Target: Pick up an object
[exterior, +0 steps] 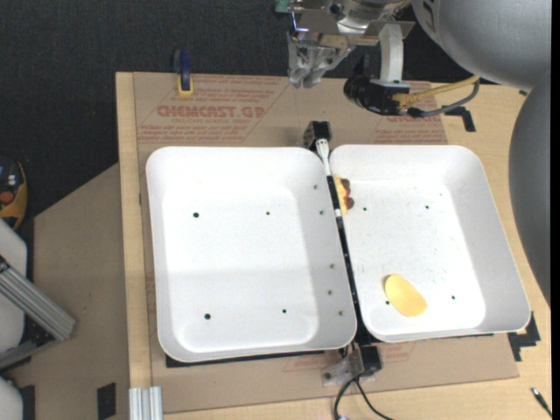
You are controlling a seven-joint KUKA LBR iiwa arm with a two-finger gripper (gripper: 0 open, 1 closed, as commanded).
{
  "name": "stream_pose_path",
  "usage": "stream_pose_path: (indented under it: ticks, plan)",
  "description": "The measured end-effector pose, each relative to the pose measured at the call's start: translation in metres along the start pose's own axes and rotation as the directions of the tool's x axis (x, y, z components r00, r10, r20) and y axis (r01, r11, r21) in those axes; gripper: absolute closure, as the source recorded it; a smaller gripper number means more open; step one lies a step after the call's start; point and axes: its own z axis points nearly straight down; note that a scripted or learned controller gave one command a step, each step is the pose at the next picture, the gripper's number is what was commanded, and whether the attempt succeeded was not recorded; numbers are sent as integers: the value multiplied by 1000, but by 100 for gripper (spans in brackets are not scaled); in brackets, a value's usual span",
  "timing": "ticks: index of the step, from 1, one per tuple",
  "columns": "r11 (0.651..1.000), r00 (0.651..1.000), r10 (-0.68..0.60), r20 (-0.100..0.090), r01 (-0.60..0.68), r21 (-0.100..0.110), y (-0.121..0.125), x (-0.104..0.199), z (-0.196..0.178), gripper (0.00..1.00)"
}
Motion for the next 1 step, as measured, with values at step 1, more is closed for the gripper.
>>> stream_pose_path:
  ticks: [1]
  plan:
    - [1000, 1000, 1, 5, -1, 28, -4, 54, 99, 100]
